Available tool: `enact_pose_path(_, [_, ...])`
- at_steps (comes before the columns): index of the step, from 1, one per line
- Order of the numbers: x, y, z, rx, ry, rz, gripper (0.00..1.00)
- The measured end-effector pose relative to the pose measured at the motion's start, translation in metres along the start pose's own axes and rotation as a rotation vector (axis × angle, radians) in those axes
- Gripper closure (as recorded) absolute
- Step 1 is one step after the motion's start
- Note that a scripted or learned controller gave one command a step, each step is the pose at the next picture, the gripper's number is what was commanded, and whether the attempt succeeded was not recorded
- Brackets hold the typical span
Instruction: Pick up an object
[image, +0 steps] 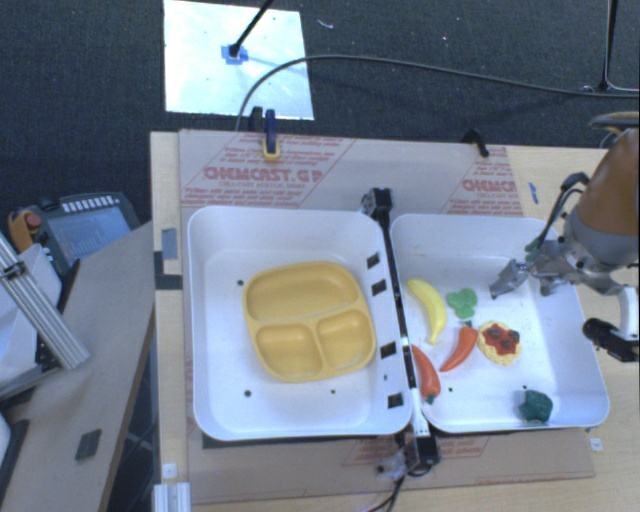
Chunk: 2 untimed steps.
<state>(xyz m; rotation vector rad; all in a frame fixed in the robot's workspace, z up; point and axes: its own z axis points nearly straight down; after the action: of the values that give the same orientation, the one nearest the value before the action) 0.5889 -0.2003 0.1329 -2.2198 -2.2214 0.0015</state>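
Note:
Several toy foods lie in the right bin (560, 330): a yellow banana (431, 307), a small green leafy piece (462, 301), an orange carrot (460, 348), a round yellow piece with red spots (499, 341), a red pepper (427, 374) against the divider, and a dark green piece (535, 404) near the front right corner. My gripper (527, 280) hangs over the right bin's back right part, above and to the right of the foods. It is open, with nothing between its fingers.
The left bin (215, 330) holds a yellow divided tray (305, 318). A black clip strip (393, 320) runs between the two bins. A pendant (85, 228) and metal rail (35, 310) sit on the side table at left.

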Motion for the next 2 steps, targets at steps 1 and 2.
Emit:
enact_pose_path(1, [0.001, 0.000, 0.051, 0.001, 0.000, 0.000, 0.00])
enact_pose_path(2, [0.000, 0.002, 0.037, -0.006, -0.002, 0.000, 1.00])
